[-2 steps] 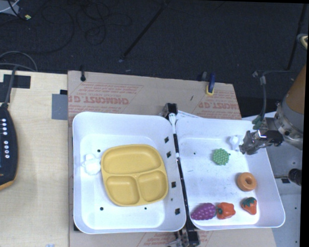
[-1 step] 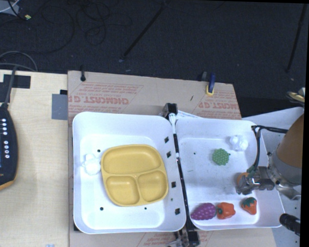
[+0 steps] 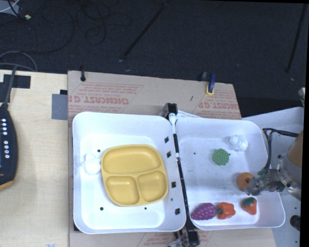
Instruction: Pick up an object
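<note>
I am hovering my pincer (image 3: 257, 185) low by the right bin's (image 3: 205, 129) right wall, its grip state impossible to tell, with the orange round toy (image 3: 243, 179) sitting just left of it, touching or nearly so.

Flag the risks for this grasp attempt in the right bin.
1. The gripper is low beside the round orange object; whether it holds it is unclear, so it may nudge or roll it instead of grasping.
2. The small strawberry-like toy lies just below the gripper, so a closing move could bump it.
3. All this sits near the right bin wall, where the arm could scrape the rim.
</note>
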You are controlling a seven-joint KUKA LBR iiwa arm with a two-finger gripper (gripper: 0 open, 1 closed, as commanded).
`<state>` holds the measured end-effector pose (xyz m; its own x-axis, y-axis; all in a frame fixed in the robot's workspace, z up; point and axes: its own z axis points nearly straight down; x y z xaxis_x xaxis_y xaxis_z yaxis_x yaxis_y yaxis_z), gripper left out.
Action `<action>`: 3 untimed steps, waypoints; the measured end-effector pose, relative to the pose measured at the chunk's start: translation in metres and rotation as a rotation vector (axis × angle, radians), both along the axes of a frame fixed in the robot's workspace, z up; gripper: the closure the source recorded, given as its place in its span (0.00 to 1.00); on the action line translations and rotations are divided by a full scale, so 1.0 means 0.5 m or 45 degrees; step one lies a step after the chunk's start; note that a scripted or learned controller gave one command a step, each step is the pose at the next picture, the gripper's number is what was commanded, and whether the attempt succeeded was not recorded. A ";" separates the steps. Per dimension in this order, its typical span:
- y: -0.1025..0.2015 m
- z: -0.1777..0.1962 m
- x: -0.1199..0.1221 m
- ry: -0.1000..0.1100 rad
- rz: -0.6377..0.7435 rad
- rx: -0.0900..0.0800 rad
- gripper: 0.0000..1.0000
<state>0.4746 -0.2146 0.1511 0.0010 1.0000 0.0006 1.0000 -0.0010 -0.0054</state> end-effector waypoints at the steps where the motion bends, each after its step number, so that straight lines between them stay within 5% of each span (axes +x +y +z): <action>1: 0.007 -0.098 0.001 0.001 0.003 0.004 1.00; 3: 0.001 -0.125 0.097 -0.006 0.002 0.000 1.00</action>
<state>0.5229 -0.2142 0.0886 -0.0003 1.0000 0.0004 1.0000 0.0003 -0.0008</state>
